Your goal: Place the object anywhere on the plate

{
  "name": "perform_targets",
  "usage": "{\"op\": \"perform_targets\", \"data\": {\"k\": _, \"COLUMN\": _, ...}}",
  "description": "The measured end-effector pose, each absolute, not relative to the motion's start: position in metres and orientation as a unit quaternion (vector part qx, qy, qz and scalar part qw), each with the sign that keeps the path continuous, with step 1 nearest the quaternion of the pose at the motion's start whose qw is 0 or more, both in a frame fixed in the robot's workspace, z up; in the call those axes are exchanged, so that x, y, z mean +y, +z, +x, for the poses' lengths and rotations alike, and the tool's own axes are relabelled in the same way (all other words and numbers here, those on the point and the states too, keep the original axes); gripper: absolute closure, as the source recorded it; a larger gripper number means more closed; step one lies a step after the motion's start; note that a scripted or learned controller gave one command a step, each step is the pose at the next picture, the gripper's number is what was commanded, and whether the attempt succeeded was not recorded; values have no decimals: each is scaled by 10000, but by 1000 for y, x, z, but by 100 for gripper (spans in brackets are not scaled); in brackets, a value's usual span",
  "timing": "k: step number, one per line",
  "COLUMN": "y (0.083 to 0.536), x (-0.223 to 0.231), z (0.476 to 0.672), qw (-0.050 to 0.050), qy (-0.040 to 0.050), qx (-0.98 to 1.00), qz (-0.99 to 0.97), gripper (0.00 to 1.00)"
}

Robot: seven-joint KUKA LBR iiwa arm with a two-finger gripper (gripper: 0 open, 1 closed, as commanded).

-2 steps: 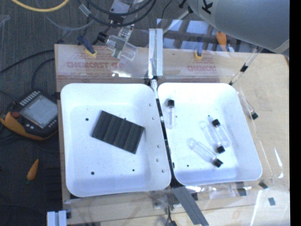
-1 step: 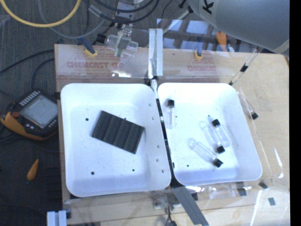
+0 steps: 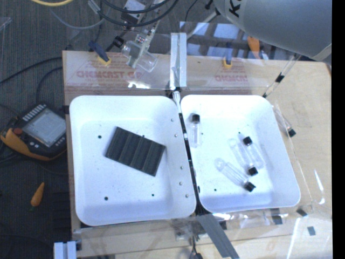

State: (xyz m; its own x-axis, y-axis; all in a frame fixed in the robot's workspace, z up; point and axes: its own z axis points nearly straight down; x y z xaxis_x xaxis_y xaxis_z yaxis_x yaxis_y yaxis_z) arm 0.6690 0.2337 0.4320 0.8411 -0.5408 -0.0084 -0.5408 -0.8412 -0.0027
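Note:
A dark grey ribbed plate (image 3: pixel 135 151) lies flat and slightly turned in the left bin (image 3: pixel 86 198). Three clear vials with black caps lie in the right bin (image 3: pixel 269 196): one (image 3: pixel 193 129) near its left wall, and two more (image 3: pixel 249 151) (image 3: pixel 235 175) toward its right front. My gripper (image 3: pixel 139 50) hangs beyond the back rim of the left bin, well away from the plate. A clear, glassy shape (image 3: pixel 144 60) shows at its tip. I cannot make out whether that is a vial or part of the gripper.
A raised divider (image 3: pixel 186 155) separates the two bins. A clear wall with clamps (image 3: pixel 226 77) stands behind them. Cables and a handheld pendant (image 3: pixel 40 129) lie off the bench to the left. The arm's grey body (image 3: pixel 275 9) looms over the back right.

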Motion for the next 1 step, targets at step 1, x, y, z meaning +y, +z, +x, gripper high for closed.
{"op": "perform_targets", "data": {"k": 1, "y": 418, "x": 217, "z": 564, "qw": 4, "qy": 30, "qx": 1606, "qz": -9870, "gripper": 100}}
